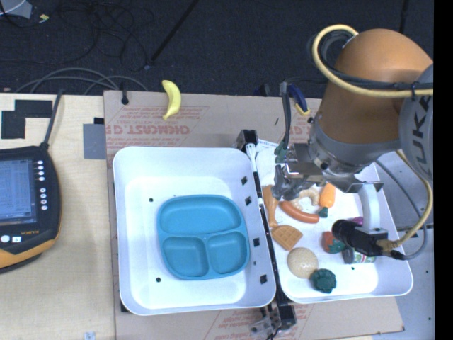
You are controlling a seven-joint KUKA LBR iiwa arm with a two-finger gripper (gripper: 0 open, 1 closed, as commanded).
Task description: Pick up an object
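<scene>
The gripper [285, 183] hangs right of the frame's centre; how open it is, I cannot tell. The red sausage [300, 213] lies just below-right of it, in the right bin [368, 278]

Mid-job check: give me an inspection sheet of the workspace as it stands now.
Surface: left bin and right bin side by side on cardboard.
Job's things: right bin holds sausage, waffle, beige ball, green lump, orange piece.
Clutter: blue divided plate in left bin; banana on the cardboard behind.
Grippers: gripper low in right bin, beside the sausage.
Cables: loose cables on dark floor behind.
Surroundings: teach pendant at left.
</scene>
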